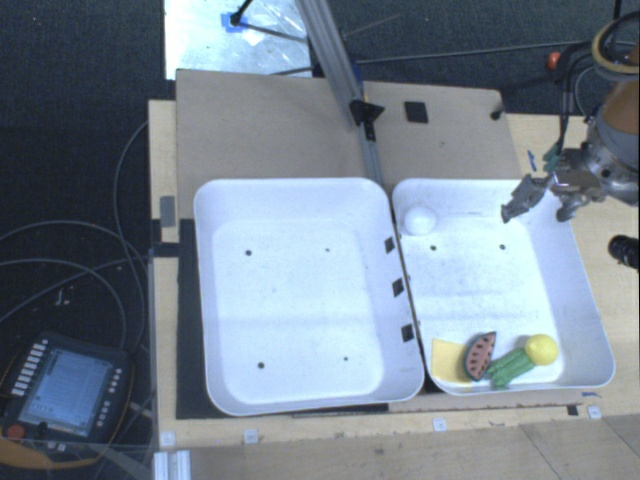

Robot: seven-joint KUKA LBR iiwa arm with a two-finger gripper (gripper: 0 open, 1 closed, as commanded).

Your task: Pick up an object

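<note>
The right bin (560, 268) holds a white ball (418, 221) in its far left corner. Along its near edge lie a yellow wedge (447, 358), a watermelon slice (481, 355), a green piece (510, 366) and a yellow ball (541, 349). My gripper (545, 201) hangs over the far right rim of that bin, well away from all of them. Its two fingers (521, 201) are spread apart with nothing between them.
The left bin (290, 288) lies beside the right one, with black clips (397, 286) along the shared wall. A slanted metal pole (335, 48) rises behind the bins. A teach pendant (65, 383) and cables lie on the floor at left.
</note>
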